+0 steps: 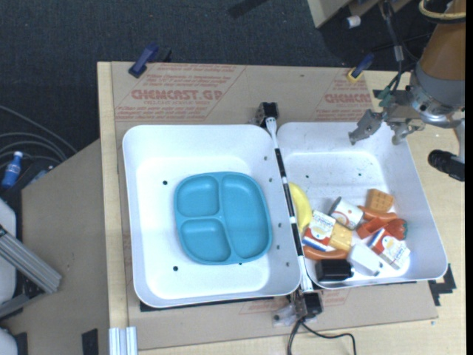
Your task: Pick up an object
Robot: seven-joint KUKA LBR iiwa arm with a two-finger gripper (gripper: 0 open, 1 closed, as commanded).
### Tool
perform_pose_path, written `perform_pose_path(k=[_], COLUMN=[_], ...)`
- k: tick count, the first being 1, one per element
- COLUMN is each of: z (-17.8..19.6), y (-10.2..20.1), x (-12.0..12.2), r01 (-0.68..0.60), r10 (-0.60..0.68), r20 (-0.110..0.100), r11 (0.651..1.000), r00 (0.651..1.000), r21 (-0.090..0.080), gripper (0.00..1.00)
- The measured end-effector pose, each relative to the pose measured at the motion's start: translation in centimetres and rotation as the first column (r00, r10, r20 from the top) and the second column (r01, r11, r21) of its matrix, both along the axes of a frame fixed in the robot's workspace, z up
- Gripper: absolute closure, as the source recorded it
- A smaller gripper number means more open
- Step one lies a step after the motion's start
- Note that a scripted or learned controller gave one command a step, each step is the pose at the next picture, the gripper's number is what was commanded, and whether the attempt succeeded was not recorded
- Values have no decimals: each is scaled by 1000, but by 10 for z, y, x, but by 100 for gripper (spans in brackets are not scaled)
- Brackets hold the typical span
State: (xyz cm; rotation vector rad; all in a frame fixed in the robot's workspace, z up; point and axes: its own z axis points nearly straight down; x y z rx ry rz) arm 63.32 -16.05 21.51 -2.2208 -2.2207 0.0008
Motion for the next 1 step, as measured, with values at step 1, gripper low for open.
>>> perform_pose_path(k=[1], z=[-127], y=[-32], x=[-65], r01=[1], r10=[-1], r20=[6], r11=[1000], r00=[1000], r21=[-3], gripper=[0])
